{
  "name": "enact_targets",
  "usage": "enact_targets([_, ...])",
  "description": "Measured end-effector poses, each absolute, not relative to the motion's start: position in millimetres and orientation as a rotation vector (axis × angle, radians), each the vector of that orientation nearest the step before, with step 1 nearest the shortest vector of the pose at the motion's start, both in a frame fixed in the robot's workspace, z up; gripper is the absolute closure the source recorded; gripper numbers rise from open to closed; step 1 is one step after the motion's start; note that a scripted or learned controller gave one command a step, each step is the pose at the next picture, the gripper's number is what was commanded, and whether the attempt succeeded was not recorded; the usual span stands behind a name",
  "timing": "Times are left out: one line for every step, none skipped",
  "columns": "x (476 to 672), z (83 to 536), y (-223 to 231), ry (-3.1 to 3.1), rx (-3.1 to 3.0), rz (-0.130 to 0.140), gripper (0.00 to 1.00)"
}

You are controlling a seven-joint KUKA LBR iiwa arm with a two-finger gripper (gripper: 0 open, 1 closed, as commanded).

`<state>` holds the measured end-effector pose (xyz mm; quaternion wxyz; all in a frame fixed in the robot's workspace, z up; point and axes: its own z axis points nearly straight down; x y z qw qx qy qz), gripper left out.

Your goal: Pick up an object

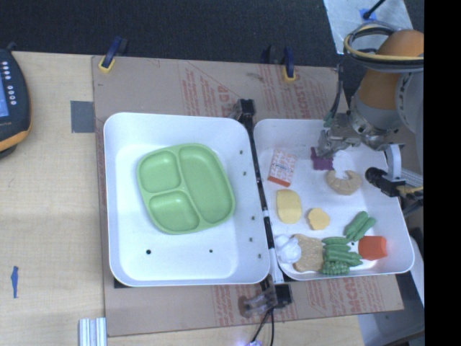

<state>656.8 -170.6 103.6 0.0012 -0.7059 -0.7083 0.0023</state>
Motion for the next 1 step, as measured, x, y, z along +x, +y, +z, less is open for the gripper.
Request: enact_targets([656.6, 103.0, -170.5, -2.223, -2.215, 0.008, 0.00])
